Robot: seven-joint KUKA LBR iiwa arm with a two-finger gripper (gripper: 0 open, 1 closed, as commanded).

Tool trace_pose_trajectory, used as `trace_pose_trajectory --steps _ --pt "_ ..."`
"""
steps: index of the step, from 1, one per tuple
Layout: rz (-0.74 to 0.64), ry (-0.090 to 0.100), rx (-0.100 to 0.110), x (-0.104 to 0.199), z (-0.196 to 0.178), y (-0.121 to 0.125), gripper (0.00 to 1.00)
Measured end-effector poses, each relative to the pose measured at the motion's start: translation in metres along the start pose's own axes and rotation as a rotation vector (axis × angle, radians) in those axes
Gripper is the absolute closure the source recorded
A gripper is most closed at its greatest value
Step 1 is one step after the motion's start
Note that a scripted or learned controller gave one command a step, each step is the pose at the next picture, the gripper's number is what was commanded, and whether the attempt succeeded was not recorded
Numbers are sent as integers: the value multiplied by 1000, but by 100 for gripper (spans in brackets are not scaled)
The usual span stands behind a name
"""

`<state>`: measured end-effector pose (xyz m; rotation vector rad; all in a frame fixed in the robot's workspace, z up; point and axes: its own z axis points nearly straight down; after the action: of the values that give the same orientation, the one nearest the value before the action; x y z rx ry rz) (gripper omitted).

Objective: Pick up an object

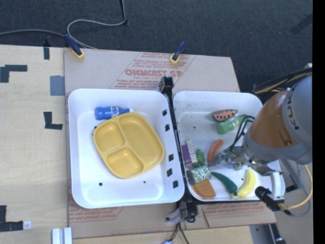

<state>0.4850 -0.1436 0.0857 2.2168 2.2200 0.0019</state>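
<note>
Hovering near the right bin (203, 99) front edge, gripper (229, 159); banana (247, 184) beside.

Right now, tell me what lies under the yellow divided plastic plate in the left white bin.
The blue bottle pokes out from beneath the yellow plate's upper-left edge. Bare bin floor surrounds it; anything else beneath is covered.

A yellow divided plate (129, 144) and blue bottle (110, 112) lie in a white bin (81, 187); nearby, a red-and-green watermelon slice (224, 115), yellow banana (247, 183).
</note>
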Motion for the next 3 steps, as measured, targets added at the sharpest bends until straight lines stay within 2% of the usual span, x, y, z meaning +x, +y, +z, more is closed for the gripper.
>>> trace_pose_trajectory --steps 3 --pt "-1 1 0 0 0 0 0"
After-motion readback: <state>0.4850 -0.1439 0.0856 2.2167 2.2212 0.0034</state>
